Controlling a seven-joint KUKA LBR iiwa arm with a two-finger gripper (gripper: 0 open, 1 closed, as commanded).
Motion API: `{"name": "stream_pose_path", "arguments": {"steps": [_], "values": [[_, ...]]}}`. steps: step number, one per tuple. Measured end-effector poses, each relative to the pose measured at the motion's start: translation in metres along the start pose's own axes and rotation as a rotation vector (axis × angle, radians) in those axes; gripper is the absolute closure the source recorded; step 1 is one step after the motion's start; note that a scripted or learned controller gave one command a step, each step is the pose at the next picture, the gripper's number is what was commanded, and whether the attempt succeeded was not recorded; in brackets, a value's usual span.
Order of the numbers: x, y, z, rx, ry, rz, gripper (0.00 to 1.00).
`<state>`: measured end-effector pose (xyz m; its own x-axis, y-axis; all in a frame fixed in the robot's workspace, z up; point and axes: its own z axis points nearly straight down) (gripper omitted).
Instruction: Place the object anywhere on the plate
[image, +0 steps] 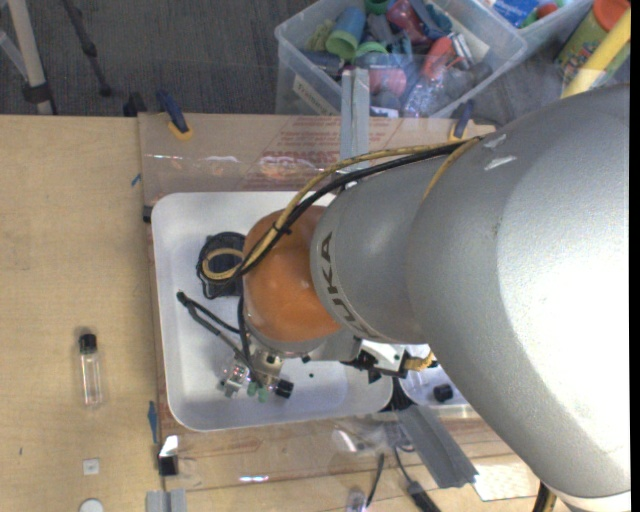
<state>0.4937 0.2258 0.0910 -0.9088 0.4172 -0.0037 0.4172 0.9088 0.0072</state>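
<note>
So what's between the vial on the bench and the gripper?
Camera view: bare bench, then left wall of the white bin, then bare bin floor to the gripper.

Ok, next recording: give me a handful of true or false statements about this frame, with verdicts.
1. The arm reaches over a white bin. True.
2. A clear vial lies inside the bin. False: it lies on the wooden bench, left of the bin.
3. A clear tub of mixed objects stands beyond the bench's far edge. True.
4. The orange band on the arm is over the bench, outside the bin. False: it sits above the bin.
5. The gripper is low near the bin's near edge. True.
</note>
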Motion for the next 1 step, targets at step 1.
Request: {"name": "stream_pose_path", "arguments": {"steps": [1], "values": [[0.0127, -0.0059, -0.1110, 0.008, 0.002, 0.321, 1.00]]}}
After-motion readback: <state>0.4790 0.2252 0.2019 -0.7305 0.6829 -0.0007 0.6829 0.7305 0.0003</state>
